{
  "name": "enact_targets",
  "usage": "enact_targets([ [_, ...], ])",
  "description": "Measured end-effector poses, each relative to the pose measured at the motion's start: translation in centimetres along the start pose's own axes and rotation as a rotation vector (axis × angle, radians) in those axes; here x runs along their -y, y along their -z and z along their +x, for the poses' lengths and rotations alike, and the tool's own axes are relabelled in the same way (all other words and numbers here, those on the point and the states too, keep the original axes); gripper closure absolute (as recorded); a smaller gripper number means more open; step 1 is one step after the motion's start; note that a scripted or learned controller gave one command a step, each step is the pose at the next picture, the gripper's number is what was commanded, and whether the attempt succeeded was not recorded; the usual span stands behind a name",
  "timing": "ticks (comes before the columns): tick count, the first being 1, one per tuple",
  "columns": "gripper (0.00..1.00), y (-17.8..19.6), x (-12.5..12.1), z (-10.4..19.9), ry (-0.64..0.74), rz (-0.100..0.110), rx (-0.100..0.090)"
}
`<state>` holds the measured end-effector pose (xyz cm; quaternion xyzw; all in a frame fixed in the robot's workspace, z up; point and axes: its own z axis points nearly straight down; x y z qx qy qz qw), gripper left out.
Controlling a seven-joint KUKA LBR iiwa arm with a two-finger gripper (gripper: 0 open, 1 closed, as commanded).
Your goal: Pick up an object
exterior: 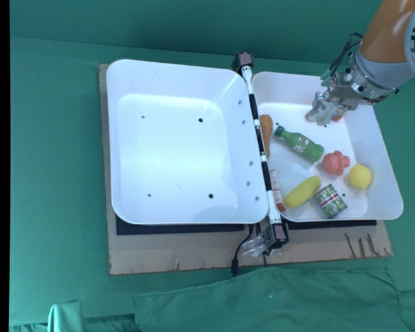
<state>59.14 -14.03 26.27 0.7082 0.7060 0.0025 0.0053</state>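
Standing over a green-draped bench (55, 151): a brown cardboard sheet (194, 258) lies on it and bears two shallow white bins side by side. Left bin (180, 144), the larger-looking one, shows a bare white floor with a few small dark dots. Right bin (384, 185) holds all the objects. A black-and-white segmented bar (254, 126) runs along the seam between the two bins, with a small clamp fitting at each end. Arm (394, 26) comes in from the upper right, orange band above a grey wrist, angled down over the right bin's far half. Gripper (321, 114) hangs above the bin floor near its far edge, fingers pointing down with nothing between them; whether they are spread or closed, cannot tell at this angle. Objects, larger to smaller: green bottle (299, 144) lying on its side, cap toward the seam, just below and left of the gripper but apart from it; yellow corn cob (302, 191) lying slantwise nearer the front; orange carrot-like piece (265, 131) against the seam wall; small packet (276, 194) also along the seam wall, beside the corn; green-and-red can (330, 200) tipped near the front edge; red lumpy fruit (336, 162) right of the bottle; yellow lemon (360, 176) just beside the red fruit.
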Motion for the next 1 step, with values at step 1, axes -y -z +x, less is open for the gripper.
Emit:
enact_targets([
  [1,1.00,5.85,-0.37,0.85,0.001,0.000,-0.001],
])
